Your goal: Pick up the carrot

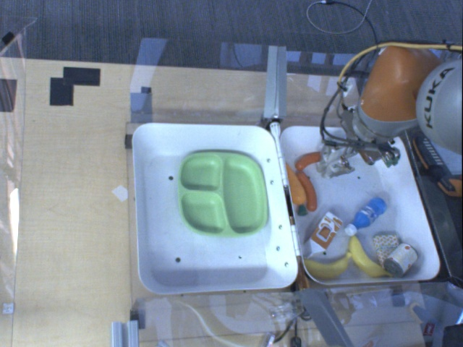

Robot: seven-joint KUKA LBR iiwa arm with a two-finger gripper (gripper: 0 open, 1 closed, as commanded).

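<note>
The carrot (295, 184) lies in the right-hand bin (419, 194), against that bin's left wall, right of centre in the frame. It is a slim orange piece whose long axis runs nearly top to bottom of the frame, its lower end tilted slightly rightward. Just beside it on the right lies a sausage-like item (307, 179), reddish-orange, curved, its upper end bending right toward the end effector; the two appear to touch or nearly touch along part of their length.

The end effector (338, 160) hangs over the upper part of the same bin, to the right of the carrot and slightly above it in the frame. Whether it is spread or closed cannot be told, and nothing is seen in its hold. The carrot thus lies to the left and a little downward in the frame.

Judgement: the sausage-like item sits between the end effector and the carrot, so a leftward approach risks catching the wrong piece; closing across the carrot's short axis seems advisable.
</note>
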